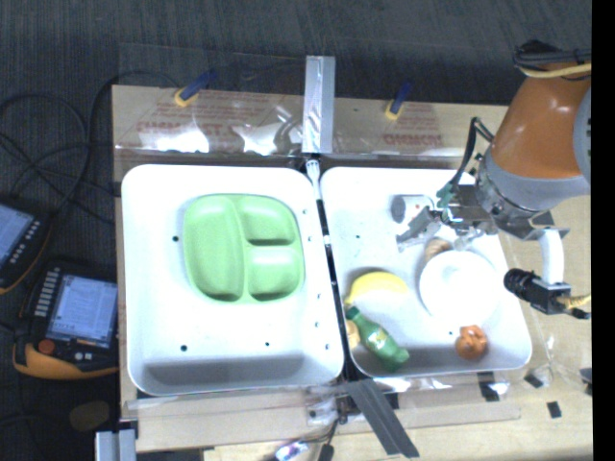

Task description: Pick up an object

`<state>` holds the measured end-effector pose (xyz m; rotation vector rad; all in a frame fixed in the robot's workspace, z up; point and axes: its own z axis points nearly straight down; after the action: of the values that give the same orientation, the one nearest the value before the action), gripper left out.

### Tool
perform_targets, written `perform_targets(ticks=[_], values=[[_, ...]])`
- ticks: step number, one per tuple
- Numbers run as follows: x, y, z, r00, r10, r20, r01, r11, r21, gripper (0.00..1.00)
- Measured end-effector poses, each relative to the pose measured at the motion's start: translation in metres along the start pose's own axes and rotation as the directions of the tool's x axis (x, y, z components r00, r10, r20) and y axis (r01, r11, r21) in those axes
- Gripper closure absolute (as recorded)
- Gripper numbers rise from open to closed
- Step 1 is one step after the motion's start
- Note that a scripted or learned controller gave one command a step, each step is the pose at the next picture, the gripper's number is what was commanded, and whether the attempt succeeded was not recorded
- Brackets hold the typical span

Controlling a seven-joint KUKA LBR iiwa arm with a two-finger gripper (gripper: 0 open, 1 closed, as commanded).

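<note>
Overhead, the gripper [423,225] hangs low inside the right bin [332,257], near its far wall, with the grey arm [538,152] and its orange band reaching in over that bin's right rim. Whether it is clenched or released I cannot tell. Nothing is visibly caught in it. Just nearer than the gripper lies a white bowl [459,284]; beside that bowl sits a yellow banana [377,286], and a green bottle [377,339] lies at the bin's near wall. A small reddish fruit [471,342] rests by the near-right corner. Beyond the dividing rim, the left bin [154,353] holds 1 green divided tray [243,246].
</note>
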<state>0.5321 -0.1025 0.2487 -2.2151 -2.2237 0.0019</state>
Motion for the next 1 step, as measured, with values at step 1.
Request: perform_targets(ticks=[1], values=[[0.0079, 0.0128, 0.1062, 0.996, -0.088, 0.000, 0.088, 0.996, 0.001, 0.00]])
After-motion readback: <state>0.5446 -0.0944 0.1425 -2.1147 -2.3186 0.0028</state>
